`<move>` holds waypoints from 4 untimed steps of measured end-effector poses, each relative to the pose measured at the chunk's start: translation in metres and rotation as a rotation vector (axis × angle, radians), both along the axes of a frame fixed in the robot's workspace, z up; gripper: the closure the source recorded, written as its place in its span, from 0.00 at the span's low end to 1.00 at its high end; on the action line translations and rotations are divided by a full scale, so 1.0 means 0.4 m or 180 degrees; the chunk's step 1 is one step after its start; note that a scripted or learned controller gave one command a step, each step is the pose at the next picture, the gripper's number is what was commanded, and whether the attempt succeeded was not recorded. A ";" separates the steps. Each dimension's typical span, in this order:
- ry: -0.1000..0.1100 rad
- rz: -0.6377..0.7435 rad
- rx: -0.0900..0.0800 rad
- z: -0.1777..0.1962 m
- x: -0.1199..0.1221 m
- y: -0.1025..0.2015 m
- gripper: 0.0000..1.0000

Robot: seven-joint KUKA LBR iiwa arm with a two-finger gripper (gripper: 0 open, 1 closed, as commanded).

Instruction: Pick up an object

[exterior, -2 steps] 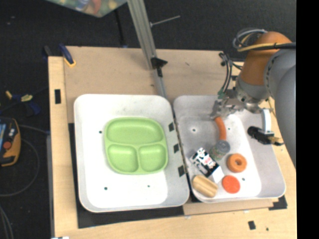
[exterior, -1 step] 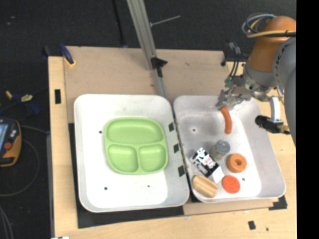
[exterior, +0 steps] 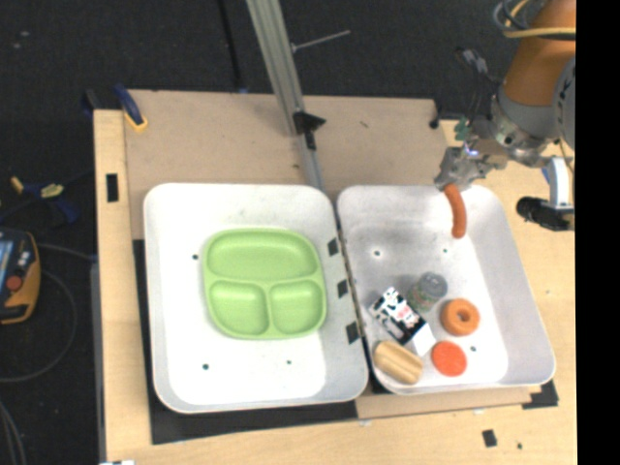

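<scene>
A slim orange sausage-shaped toy [exterior: 455, 211] hangs upright over the far right part of the right bin [exterior: 504, 260]. Its top end sits between the fingers of my gripper [exterior: 455, 180], which is shut on it. The arm reaches in from the upper right, its orange band above the wrist. Lower in the same bin lie an orange donut [exterior: 460, 317], a red-orange round piece [exterior: 449, 357], a tan bread roll [exterior: 398, 361], a black-and-white patterned box [exterior: 400, 315] and a small grey round object [exterior: 429, 286].
The left bin [exterior: 174, 356] holds a green divided plate [exterior: 263, 282]. A grey metal post [exterior: 281, 66] rises behind the bins, ending at their shared far corner. The wall between the bins [exterior: 341, 260] runs just left of the box and roll.
</scene>
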State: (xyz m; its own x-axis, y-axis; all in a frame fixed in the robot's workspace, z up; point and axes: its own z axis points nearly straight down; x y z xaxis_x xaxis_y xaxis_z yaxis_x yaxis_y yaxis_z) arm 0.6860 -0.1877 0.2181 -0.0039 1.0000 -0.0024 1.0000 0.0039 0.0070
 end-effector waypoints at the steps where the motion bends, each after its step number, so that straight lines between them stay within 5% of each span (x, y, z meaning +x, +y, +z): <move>1: 0.0014 0.0004 -0.0003 -0.004 0.001 -0.003 1.00; 4: 0.0013 0.0010 0.0011 0.072 -0.023 0.404 1.00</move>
